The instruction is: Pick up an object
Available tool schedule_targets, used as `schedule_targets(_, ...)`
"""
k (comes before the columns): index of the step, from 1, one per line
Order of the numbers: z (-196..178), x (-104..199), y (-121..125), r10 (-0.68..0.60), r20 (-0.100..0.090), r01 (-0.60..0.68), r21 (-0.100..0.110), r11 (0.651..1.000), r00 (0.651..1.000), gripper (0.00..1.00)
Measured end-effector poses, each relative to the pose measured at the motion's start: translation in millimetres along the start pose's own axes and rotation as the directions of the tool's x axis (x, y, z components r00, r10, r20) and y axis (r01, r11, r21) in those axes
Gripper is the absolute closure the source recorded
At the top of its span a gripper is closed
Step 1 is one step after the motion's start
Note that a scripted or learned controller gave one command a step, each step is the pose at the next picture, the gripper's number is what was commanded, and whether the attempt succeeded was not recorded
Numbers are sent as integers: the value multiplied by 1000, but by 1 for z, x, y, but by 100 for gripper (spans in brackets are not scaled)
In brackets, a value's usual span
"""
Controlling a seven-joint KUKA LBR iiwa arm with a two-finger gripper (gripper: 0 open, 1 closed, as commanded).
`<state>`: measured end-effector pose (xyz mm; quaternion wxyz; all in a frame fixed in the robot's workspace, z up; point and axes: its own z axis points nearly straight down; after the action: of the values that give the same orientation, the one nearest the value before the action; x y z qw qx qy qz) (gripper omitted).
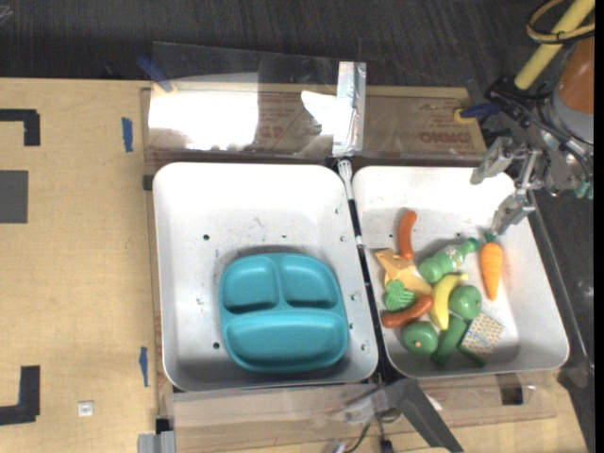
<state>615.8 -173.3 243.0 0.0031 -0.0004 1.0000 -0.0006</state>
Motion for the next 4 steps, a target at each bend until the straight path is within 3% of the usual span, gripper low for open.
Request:
schedule_targets(1,127,-12,15,109,28,-109,1,994,994,0)
schedule_targets(2,154,-18,85,17,3,-17,-3,1000,1000,0)
schedule_targets(3,84,-25,30,-13,8,13,2,1000,1000,0)
schedule_targets(4,154,13,-8,46,4,-46,0,999,999,0)
